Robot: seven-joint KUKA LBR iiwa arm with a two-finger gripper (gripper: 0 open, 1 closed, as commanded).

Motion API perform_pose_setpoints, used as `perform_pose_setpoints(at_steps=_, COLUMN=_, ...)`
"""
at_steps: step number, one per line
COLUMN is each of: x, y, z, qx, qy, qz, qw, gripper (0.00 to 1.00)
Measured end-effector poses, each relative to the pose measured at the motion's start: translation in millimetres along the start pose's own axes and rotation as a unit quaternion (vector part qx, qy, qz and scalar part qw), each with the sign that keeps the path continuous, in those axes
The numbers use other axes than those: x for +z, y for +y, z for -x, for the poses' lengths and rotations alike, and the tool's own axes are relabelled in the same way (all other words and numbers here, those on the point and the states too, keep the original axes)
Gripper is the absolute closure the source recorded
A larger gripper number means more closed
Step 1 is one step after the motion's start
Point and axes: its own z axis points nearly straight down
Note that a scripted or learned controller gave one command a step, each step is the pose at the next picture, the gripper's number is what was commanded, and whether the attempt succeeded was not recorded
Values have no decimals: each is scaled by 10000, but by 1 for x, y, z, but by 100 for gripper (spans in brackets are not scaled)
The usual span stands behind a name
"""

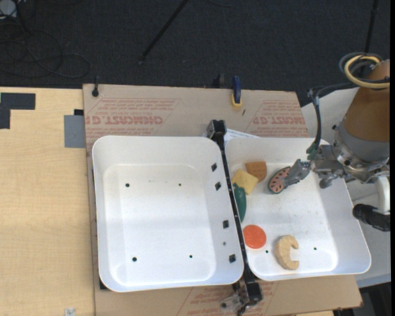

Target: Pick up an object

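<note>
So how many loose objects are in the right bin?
6: tan block, yellow chunk, green piece by the divider, orange disc, beige crescent, pink watermelon-like slice at the end effector.

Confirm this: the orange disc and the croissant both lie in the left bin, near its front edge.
Not right. The camera view shows the orange disc and the croissant in the right bin, not the left; they do lie near its front edge.

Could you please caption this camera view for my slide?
Gripper over the right bin beside a watermelon slice, croissant and orange disc.
</note>
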Motion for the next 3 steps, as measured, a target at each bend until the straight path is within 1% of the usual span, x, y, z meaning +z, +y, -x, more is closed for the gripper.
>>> perform_pose_setpoints(at_steps=1, x=124, y=62, z=-19, qx=3, qy=7, qz=-25, qw=10000, gripper=0)
perform_pose_setpoints(at_steps=2, x=114, y=63, z=-18, qx=10, qy=7, qz=-17, qw=10000, gripper=100)
perform_pose_setpoints(at_steps=3, x=97, y=62, z=9, qx=3, qy=-3, qz=5, qw=10000, gripper=100)
